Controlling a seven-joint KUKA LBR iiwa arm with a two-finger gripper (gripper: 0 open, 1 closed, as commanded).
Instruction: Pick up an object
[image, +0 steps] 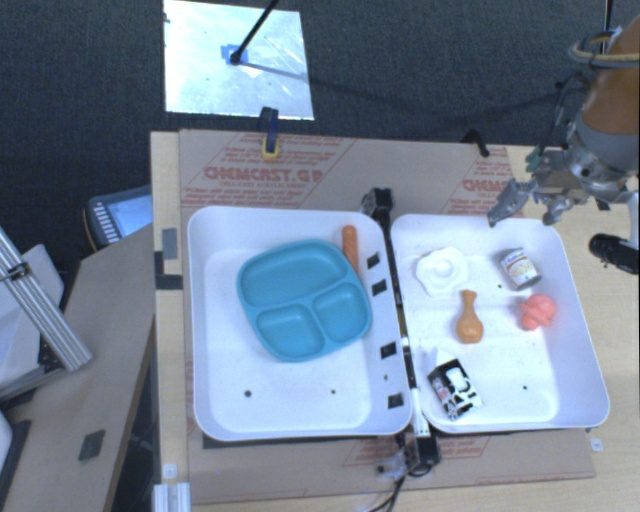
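My gripper (527, 207) hangs above the back edge of the right bin (575, 385), its fingers spread apart and nothing between them. In that bin lie a small tin can (518, 268), a pink ball-like object (537, 312), an orange pear-shaped toy (469, 319), a white fried-egg toy (441, 270) and a black-and-white box (455, 388). The can is the closest thing to the gripper, a little in front of it.
The left bin (215, 400) holds a blue divided plate (302, 311) and an orange carrot-like stick (350, 246) at the plate's back right. Black clips line the seam between the bins (385, 290). A yellow clamp (269, 135) stands behind the left bin.
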